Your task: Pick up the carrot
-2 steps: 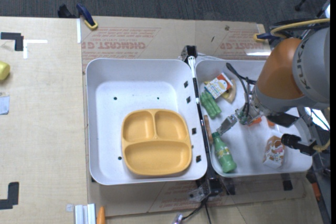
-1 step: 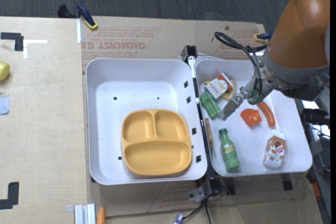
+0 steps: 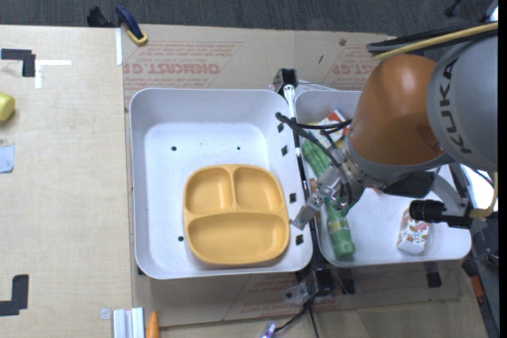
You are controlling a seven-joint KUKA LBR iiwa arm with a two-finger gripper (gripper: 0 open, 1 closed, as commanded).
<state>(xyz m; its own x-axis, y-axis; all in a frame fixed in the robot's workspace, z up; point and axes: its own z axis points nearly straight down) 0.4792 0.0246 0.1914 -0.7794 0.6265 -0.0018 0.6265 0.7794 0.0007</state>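
Dark carpet runs along the far side of the scene; nearer, a pale bench [image 3: 63,170] carries a cardboard sheet [image 3: 206,59] and two white bins side by side. The left bin [image 3: 150,170] holds a yellow divided plate [image 3: 235,214]; the right bin [image 3: 447,253] is largely covered by the arm's orange band [image 3: 396,111] and grey wrist.

The gripper [image 3: 321,198] hangs low at the left wall of the right bin, just beside the divider between the bins and over a long green vegetable [image 3: 341,237] that runs near to far along that wall; whether the gripper is parted or closed I cannot tell from this angle.

A sliver of orange [image 3: 336,121] peeps out at the far left of the right bin, just under the edge of the orange band; this is probably the carrot, though too little shows to be sure. It lies on the far side of the gripper and slightly to the right, near but apart; its long axis is hidden beneath the wrist.

A small printed carton [image 3: 413,233] stands at the near right of the same bin, well apart from both; by my reckoning the coming move must carry the gripper farward, away from the green vegetable, before any descent.
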